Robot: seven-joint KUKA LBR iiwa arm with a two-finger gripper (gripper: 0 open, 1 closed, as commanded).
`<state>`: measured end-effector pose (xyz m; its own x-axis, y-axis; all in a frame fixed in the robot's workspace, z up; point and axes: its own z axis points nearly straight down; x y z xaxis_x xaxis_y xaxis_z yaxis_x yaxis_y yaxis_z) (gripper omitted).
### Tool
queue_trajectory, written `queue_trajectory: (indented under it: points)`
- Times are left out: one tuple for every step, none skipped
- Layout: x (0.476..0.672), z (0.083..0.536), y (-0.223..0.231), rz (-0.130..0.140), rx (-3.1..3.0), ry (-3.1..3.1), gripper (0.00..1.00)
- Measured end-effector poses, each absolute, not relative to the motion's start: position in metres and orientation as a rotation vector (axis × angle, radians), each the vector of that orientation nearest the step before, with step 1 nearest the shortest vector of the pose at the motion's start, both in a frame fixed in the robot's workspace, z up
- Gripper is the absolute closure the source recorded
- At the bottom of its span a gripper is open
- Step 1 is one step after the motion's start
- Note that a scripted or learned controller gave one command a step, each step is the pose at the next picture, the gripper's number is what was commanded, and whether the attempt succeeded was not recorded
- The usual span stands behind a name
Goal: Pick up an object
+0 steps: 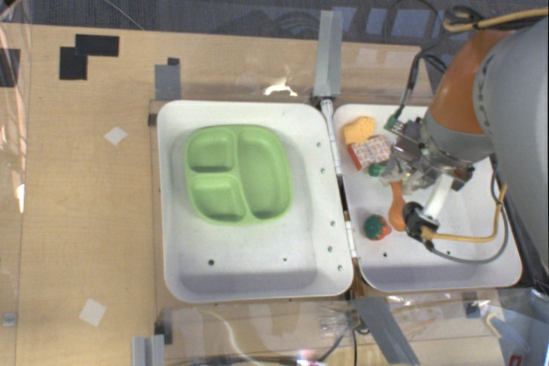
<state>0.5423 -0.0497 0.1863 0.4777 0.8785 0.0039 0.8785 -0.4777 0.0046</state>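
Note:
My gripper [400,176] hangs low over the middle of the right bin [480,270], reaching in from the right under the grey arm with its orange band. Just left of it lie a red-and-white patterned block [369,153] and a yellow-orange item [358,130]. A small green piece [377,170] sits at the gripper's left edge. An orange carrot-like piece [397,207] pokes out below the gripper, partly covered by it. A round green-and-red toy [375,226] lies further toward the front.
The left bin [197,270] holds a green divided plate [238,174]. A yellow cable [467,242] loops from the wrist over the right bin's front half. A metal divider [339,184] separates the bins.

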Motion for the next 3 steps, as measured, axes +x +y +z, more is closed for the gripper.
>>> queue_trajectory:
  points:
    - [0.553, 0.271, -0.041, 0.006, 2.992, 0.954, 1.0]
    - [0.552, 0.269, -0.041, 0.002, 2.992, 0.954, 0.0]
    - [0.582, 0.389, -0.059, 0.016, 2.938, 1.1, 0.0]
